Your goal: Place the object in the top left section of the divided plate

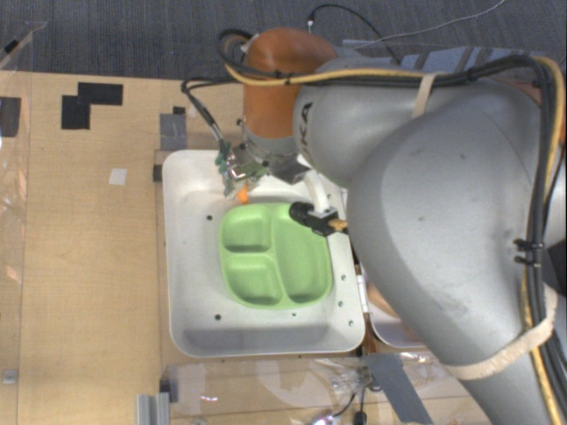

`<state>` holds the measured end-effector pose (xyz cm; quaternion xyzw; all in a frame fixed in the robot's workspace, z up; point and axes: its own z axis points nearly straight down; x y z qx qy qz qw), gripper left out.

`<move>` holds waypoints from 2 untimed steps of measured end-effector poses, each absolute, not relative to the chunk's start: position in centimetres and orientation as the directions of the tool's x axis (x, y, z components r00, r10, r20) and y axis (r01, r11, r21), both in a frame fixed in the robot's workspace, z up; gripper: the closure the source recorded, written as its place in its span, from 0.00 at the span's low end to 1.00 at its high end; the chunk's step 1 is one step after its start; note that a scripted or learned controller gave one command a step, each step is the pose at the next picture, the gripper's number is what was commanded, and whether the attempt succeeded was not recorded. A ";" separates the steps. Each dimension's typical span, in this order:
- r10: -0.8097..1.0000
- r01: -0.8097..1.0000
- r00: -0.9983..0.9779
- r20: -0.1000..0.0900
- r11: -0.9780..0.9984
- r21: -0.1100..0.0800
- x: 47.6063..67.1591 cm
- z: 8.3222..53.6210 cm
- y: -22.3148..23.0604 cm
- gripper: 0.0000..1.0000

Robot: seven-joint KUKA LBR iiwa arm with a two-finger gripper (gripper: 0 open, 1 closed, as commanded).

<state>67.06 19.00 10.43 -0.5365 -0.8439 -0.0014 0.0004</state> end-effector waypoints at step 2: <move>0.687 0.687 -0.726 -0.005 0.726 0.009 67.0 26.2 22.0 1.00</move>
